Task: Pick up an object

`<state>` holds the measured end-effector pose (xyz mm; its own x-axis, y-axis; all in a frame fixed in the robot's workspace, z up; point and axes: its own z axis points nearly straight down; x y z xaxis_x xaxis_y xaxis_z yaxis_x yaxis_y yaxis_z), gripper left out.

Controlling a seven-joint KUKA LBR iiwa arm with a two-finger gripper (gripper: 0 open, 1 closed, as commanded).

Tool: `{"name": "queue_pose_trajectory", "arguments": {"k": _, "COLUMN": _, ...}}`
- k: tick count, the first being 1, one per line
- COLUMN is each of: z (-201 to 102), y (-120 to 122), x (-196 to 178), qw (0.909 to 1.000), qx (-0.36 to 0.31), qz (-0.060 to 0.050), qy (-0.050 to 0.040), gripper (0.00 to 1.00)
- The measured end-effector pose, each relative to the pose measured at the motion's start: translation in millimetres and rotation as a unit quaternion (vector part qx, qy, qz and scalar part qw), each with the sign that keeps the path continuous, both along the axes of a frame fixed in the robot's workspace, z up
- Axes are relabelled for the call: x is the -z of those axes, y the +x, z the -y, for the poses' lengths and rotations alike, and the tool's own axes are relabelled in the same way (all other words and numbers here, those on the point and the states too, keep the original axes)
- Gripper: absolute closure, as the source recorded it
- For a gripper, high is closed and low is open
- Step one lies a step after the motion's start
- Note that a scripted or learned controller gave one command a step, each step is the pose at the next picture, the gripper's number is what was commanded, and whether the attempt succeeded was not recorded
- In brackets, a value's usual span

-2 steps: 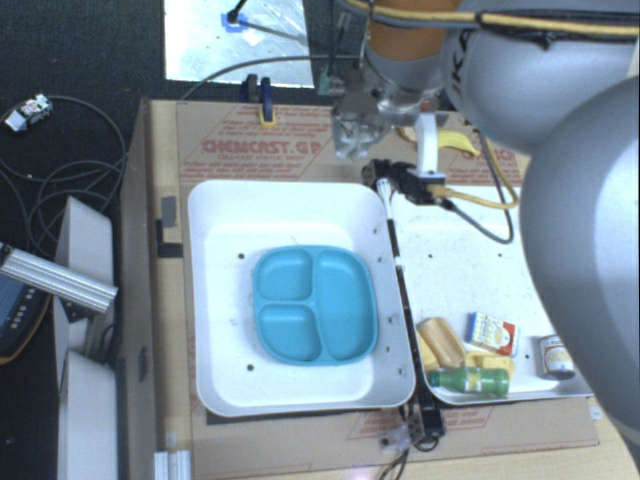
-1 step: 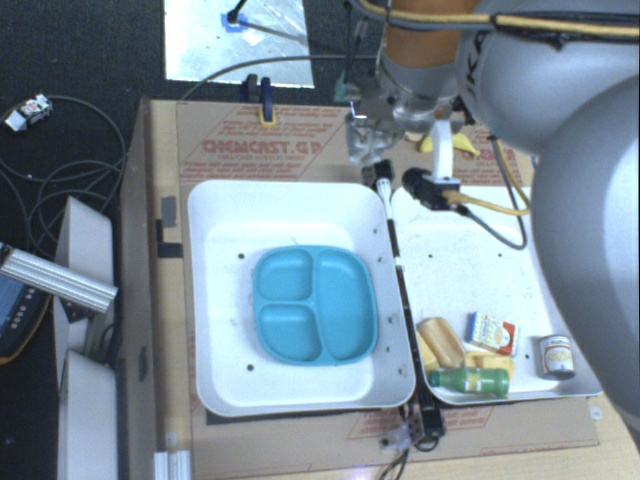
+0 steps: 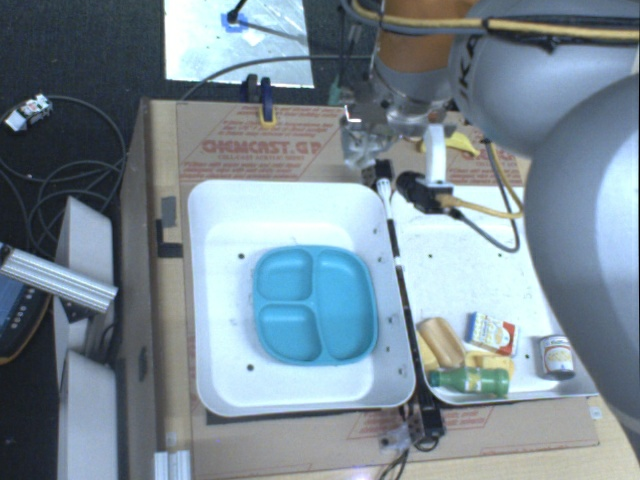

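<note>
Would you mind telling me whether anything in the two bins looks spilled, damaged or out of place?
Nothing stands out. The blue divided plate lies flat in the left bin; a green bottle lies on its side among small items at the right bin's near edge.

Two bins (image 3: 215, 268); one tray (image 3: 315, 303); perhaps five objects (image 3: 485, 333)

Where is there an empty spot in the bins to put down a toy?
The right bin has bare floor in its middle, between the gripper at the far end and the food pile near the front. The left bin has just a thin strip around the blue tray. The crowded spot is the right bin's front, with the bread roll, green bottle, small box and can.
</note>
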<state>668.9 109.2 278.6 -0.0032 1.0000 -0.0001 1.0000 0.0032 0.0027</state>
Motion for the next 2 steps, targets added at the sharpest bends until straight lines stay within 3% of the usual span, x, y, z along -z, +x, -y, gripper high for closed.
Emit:
{"name": "queue_pose_trajectory", "arguments": {"k": 1, "z": -20, "y": 0, "x": 14, "qw": 1.0, "qx": -0.001, "qz": 0.0, "qy": 0.0002, "gripper": 1.0}}
{"name": "queue_pose_trajectory", "arguments": {"k": 2, "z": -48, "y": 0, "x": 56, "qw": 1.0, "qx": -0.001, "qz": -0.001, "qy": 0.0004, "gripper": 1.0}}
